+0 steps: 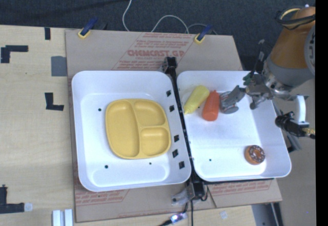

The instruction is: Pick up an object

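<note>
Hovering beside the orange carrot (210,106) near the right bin's (225,168) far edge, the gripper (230,101) held nothing, fingers apart; closing in seemed next.

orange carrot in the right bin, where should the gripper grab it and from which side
Probably across the middle of the carrot, coming down from above. It lies flat, long axis pointing away from the camera, with the yellow corn cob close at its left, so close the gripper across its narrow width.

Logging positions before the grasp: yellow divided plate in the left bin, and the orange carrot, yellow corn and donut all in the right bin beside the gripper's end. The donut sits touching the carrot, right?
No. The camera view shows the donut alone near the right bin's front corner, well apart from the carrot. The rest holds.
</note>
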Robot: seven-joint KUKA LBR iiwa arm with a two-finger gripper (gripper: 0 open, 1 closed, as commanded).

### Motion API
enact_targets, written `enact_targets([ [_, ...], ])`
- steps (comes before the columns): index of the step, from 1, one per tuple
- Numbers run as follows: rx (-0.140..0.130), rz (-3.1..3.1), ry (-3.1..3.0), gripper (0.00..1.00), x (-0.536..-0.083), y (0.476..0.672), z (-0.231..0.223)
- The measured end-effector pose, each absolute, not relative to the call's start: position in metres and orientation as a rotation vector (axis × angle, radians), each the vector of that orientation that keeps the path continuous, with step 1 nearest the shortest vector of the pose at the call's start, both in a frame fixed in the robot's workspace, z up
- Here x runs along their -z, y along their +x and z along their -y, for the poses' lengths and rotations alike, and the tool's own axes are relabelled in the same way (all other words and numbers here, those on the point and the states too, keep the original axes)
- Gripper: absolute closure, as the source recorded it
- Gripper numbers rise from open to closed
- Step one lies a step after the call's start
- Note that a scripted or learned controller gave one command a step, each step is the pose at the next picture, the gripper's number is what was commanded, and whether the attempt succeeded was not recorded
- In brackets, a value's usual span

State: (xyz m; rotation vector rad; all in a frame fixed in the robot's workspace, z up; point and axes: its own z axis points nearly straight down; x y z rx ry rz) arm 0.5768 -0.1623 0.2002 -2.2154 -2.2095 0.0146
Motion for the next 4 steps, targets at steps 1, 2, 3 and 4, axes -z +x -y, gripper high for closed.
enact_targets([
  [1, -0.002, 2.222, -2.219, 0.0, -0.208, 0.58, 0.162],
  [2, -0.005, 2.221, -2.218, 0.0, -0.145, 0.58, 0.159],
  [3, -0.004, 2.222, -2.218, 0.0, -0.102, 0.583, 0.159],
  [4, -0.004, 2.223, -2.219, 0.0, -0.084, 0.583, 0.158],
])
